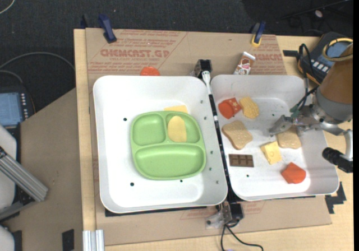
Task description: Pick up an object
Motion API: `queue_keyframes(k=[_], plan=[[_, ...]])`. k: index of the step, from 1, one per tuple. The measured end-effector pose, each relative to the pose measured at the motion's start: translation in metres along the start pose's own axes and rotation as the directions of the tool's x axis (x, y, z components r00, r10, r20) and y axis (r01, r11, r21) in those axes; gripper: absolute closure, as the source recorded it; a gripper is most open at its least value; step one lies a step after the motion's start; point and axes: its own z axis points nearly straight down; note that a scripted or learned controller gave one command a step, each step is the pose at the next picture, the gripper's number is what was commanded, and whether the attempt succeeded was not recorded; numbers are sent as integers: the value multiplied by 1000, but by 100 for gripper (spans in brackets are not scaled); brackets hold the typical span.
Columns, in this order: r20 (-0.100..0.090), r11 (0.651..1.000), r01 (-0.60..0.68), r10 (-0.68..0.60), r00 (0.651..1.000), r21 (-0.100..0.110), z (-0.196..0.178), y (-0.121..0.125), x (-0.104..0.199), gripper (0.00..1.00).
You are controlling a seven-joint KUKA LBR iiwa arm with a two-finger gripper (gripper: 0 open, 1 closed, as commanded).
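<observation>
The gripper (281, 125) is low in the right bin (263, 83), near the middle of it and toward its right side. It points to the left from the wrist, and one thin dark finger reaches toward the bin floor. It is too small and blurred here to tell if the fingers are spread or pressed together, and nothing can be seen between them. Just below the gripper lies a tan cracker (289, 140), very near or touching it; which of the two is not clear.

Other things lie in the same bin. A yellow cheese wedge (271, 152) is left of the cracker and a little lower. A bread slice (237, 134) lies further left, and a brown chocolate bar (242, 160) is below it, near the bin's left wall. A red piece (228, 107) and a yellow piece (249, 107) lie side by side in the upper left part. An orange-red block (293, 173) sits near the lower right corner.

The grey arm (336, 90) comes in from the right, with its orange band above the wrist.

The left bin (112, 132) holds a green tray (167, 146) with three compartments. A yellow item (177, 129) lies in its upper right compartment.

Behind the bins, on the brown board (168, 48), stands a small carton (244, 64).
</observation>
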Motion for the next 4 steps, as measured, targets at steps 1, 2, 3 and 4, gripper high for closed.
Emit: queue_keyframes(k=[1, 2, 3, 4], plan=[[8, 1000, -2, 2, 1000, -5, -11, 0, -3, 100], [6, 1000, 3, -3, 1000, 2, -4, -4, 99, 100], [9, 1000, 7, -6, 1000, -17, -147, 11, 191, 100], [7, 1000, 2, -2, 1000, 2, -146, -21, 246, 100]])
